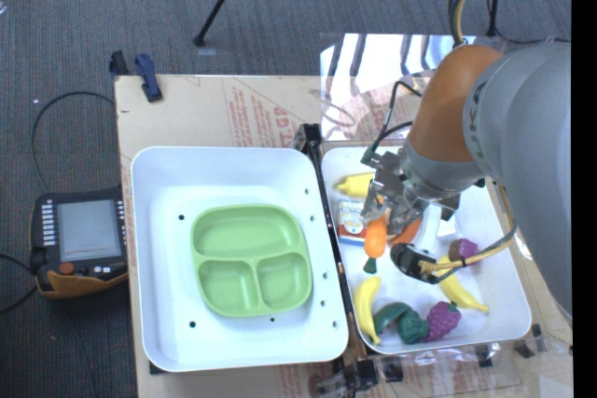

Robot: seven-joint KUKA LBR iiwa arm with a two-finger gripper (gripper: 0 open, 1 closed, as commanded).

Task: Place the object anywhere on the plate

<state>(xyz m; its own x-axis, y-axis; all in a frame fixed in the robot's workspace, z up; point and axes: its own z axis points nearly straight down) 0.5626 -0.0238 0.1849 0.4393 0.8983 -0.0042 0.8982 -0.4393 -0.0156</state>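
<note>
The green three-compartment plate (250, 257) lies in the left white bin (159, 191). My gripper (387, 219) reaches down into the right bin (508, 294), near its left wall. An orange toy carrot (374, 240) with a green stem stands on end right at the gripper's lower tip. The gripper's body hides the carrot's top. I cannot tell whether the carrot is held or merely touched. A second patch of orange (407, 229) shows just to the right, under the gripper.
Around the gripper, the right bin holds several toy foods: a yellow piece (354, 185), a banana (367, 305), a green vegetable (399, 319), purple grapes (444, 319), another banana (461, 294) and a purple item (463, 249). A teach pendant (82, 238) lies left of the bench.
</note>
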